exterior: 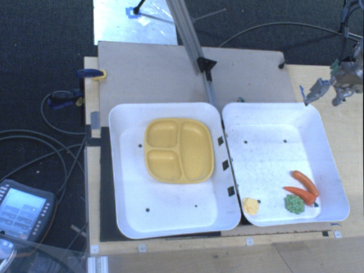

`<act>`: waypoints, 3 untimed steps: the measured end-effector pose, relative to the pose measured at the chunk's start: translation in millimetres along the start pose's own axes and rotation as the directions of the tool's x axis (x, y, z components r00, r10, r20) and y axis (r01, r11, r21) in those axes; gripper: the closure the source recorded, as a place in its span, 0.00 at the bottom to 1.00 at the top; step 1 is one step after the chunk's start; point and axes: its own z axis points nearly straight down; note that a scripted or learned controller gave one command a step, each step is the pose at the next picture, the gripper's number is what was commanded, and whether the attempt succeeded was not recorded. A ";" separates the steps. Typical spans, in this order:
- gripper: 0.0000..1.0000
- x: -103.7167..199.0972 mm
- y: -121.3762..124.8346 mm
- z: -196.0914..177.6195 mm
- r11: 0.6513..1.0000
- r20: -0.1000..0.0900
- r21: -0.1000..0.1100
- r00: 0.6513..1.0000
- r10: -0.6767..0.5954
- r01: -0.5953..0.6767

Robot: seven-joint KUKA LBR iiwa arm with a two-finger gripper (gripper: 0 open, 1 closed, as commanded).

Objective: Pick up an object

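Observation:
In the right bin [318, 134] several small objects lie near the front edge. Two orange carrot-like pieces [303, 187] rest at the front right, one crossing the other. A green broccoli-like piece [294, 204] sits just below them. A pale yellow chunk [250, 206] lies at the bin's front left corner. My gripper [325, 92] hangs at the far right, above the bench just beyond the right bin's back right corner, well away from all the objects. Its two fingers stand apart with nothing between them.
The left bin [128, 209] holds a yellow divided plate [178, 149] with three compartments. A grey pole [185, 24] slants down from the top to the bins' back edge. Cables and a teach pendant [20, 209] lie on the floor at left.

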 end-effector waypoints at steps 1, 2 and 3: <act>0.00 -0.3 -0.1 -0.2 1.000 0.000 0.001 1.000 0.000 0.000; 0.00 -1.4 -9.1 46.3 1.000 -0.001 0.004 1.000 0.007 -0.007; 0.00 -3.4 -19.4 96.6 1.000 -0.001 0.005 1.000 0.008 -0.008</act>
